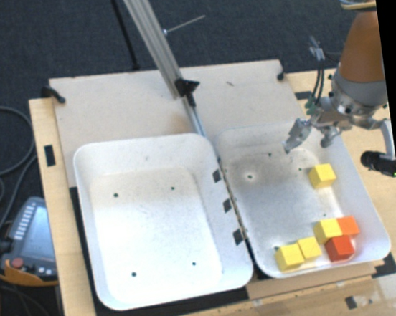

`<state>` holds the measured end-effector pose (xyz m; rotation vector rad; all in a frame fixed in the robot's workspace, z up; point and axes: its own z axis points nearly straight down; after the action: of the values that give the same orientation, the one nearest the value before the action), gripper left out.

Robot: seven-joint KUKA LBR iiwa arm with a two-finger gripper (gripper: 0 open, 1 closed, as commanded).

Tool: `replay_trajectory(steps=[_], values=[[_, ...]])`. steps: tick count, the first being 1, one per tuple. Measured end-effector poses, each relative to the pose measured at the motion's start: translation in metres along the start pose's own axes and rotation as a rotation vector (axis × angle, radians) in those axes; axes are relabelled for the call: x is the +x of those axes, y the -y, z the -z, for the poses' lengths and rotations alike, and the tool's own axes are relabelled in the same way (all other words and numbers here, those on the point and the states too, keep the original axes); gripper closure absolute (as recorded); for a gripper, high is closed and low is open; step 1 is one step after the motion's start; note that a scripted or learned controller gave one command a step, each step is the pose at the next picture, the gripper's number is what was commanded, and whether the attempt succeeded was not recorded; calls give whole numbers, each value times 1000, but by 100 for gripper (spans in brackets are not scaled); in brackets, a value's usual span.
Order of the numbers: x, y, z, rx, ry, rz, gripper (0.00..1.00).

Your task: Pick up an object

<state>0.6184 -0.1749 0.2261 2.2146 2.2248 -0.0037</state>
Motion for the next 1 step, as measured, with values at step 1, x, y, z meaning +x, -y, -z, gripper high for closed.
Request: replay_trajectory(steps=[1], values=[[11,25,110,-11,-1,0,0]])
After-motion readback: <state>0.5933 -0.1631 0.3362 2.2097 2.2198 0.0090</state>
